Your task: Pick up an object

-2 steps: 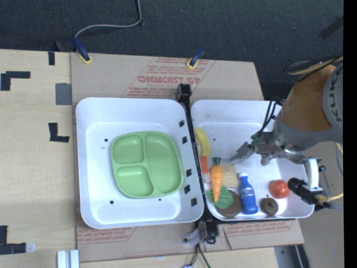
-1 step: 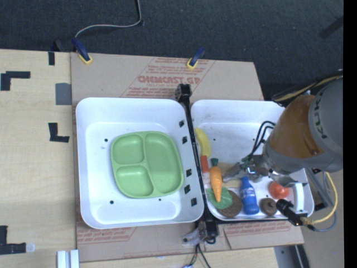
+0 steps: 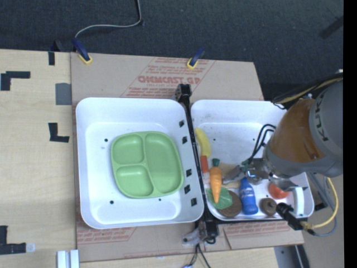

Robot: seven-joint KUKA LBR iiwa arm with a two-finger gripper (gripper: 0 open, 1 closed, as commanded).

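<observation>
Camera view is looking down on two white bins sitting side by side on a cardboard sheet (image 3: 162, 74), and the black divider (image 3: 191, 149) between them is serving as the landmark for everything below. Left of the divider, the left bin (image 3: 89, 121) is holding a green three-compartment plate (image 3: 147, 164), which is lying flat near the bin's middle. Right of the divider, the right bin (image 3: 234, 113) is holding a cluster of small objects along its near side. A yellow banana-like piece (image 3: 202, 142) is lying just beside the divider, with an orange carrot (image 3: 215, 182) a little farther from it and nearer the camera. A green piece (image 3: 223, 197) is sitting at the carrot's lower end, touching a brown round object (image 3: 230, 206). A blue bottle (image 3: 247, 198) with a white cap is standing farther right of the divider, then a dark brown ring-shaped object (image 3: 269, 207), and a red-orange object (image 3: 277, 191) is lying farthest from the divider.

The grey arm with its orange band (image 3: 293, 135) is reaching in over the right bin's far-from-divider side. The gripper (image 3: 249, 171) is hanging low just above the blue bottle's cap, between the carrot and the red-orange object. Whether its claw is apart or together, I cannot tell; the metal parts there are blurring together.
</observation>
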